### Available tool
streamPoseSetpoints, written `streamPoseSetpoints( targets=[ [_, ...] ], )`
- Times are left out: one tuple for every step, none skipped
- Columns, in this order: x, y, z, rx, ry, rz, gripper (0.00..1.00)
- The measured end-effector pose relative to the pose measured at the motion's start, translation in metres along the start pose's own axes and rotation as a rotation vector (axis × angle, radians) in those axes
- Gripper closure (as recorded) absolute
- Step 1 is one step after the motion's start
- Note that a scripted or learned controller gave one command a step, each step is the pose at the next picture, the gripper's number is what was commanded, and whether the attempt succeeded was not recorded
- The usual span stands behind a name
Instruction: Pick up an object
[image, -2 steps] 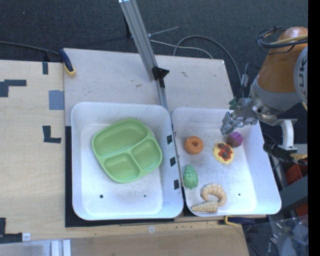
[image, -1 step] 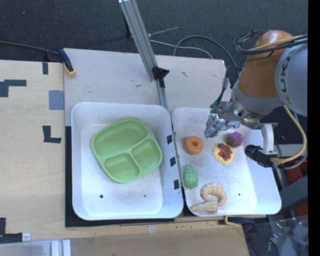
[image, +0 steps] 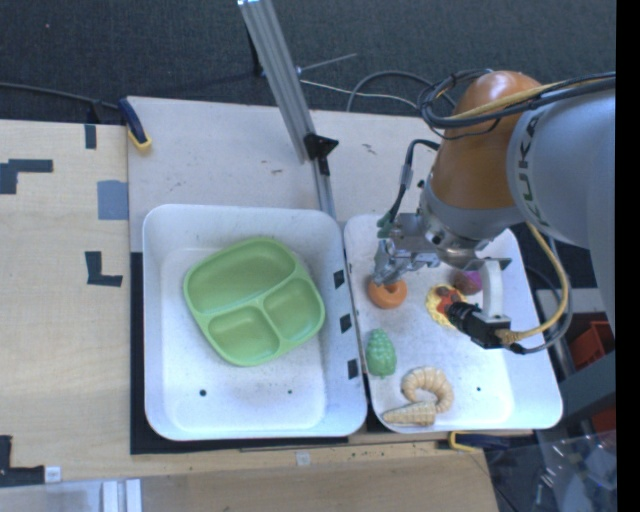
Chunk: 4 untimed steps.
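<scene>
Small round orange object (image: 387, 292) lies in the right bin's upper left

We see the gripper (image: 388, 272) down in the right bin (image: 535, 400), fingertips right at the orange object (image: 387, 292), touching or just above it; can't tell which. Green knobbly item (image: 380, 352) sits just below the orange one, near the bin's left wall. Tan croissant-shaped piece (image: 424, 395) lies toward the near edge. Yellow toy (image: 441, 303) and a purple one (image: 469, 281) sit right of the gripper, partly under the arm (image: 500, 150). Left bin (image: 165, 400) holds a green divided plate (image: 254, 300), flat, three compartments.
</scene>
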<state>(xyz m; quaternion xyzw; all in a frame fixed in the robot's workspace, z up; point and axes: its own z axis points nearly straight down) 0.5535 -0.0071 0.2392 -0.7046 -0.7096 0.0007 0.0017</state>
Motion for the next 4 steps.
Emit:
streamPoseSetpoints(
  targets=[
    [0.050, -0.026, 0.016, 0.002, 0.000, 0.001, 1.00],
    [0.102, -0.054, 0.022, 0.002, -0.001, 0.000, 1.00],
    [0.103, -0.052, 0.017, -0.001, -0.002, 0.004, 1.00],
    [0.102, -0.052, 0.017, 0.000, -0.002, 0.005, 0.00]
  ],
)
